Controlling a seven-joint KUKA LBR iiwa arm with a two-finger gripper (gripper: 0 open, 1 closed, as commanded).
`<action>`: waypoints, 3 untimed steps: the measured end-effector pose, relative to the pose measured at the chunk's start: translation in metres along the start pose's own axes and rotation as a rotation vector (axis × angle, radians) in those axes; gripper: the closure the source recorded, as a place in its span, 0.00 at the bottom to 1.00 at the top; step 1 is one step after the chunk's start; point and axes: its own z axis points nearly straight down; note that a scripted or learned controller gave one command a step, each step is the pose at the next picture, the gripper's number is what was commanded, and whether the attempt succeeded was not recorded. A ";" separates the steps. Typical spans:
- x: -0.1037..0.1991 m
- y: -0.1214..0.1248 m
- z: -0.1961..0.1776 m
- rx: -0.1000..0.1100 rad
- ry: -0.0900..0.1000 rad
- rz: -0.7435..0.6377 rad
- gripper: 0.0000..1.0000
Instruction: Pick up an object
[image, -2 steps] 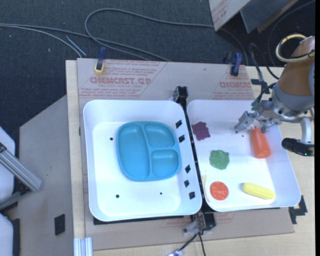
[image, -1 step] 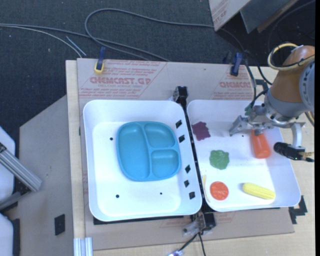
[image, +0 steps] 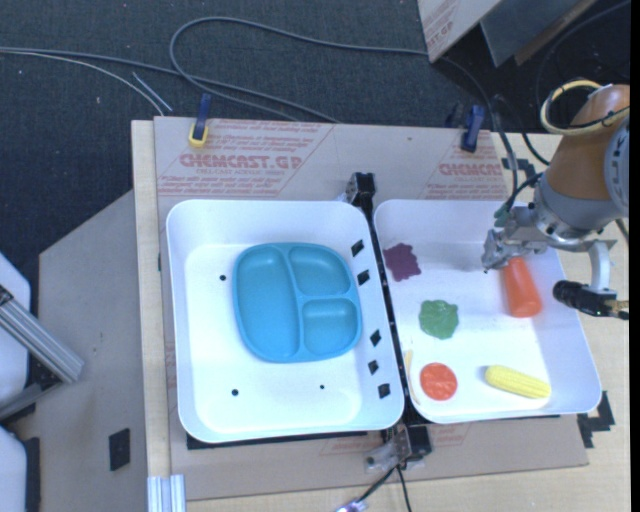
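Scene: table (image: 250, 140) carries 2 shallow white bins side by side; left bin (image: 195, 300) holds a blue divided plate (image: 297, 300); right bin (image: 570, 370) holds 5 small toy foods.
Gripper: gripper (image: 510, 245) sits over the upper right of the right bin, just above the top end of the orange carrot-like piece (image: 521, 287).
Fingers: state cannot be told; the wrist body hides them from above.
Likely target: the orange piece, lying nearly upright in the view, near the bin's right wall, its upper end at or under the gripper. Contact or gap cannot be told.
Other pieces: purple piece (image: 402, 261) upper left; green leafy piece (image: 438, 318) centre; red tomato-like round (image: 438, 381) lower left; yellow corn cob (image: 517, 381) lower right. All well apart from each other.
Handling, judged: the orange piece looks like light hollow plastic, stiff, smooth, likely slippery and prone to roll.
Hold, judged: across its short width at mid-length, fingers straddling the long axis; the end is a poor grip.
Risk, judged: the nearby wall may crowd 1 finger.
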 end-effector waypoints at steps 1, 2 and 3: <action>0.007 -0.002 -0.048 -0.001 -0.004 0.004 1.00; 0.009 0.003 -0.113 -0.005 -0.005 0.003 1.00; 0.017 0.006 -0.161 -0.003 -0.004 0.003 1.00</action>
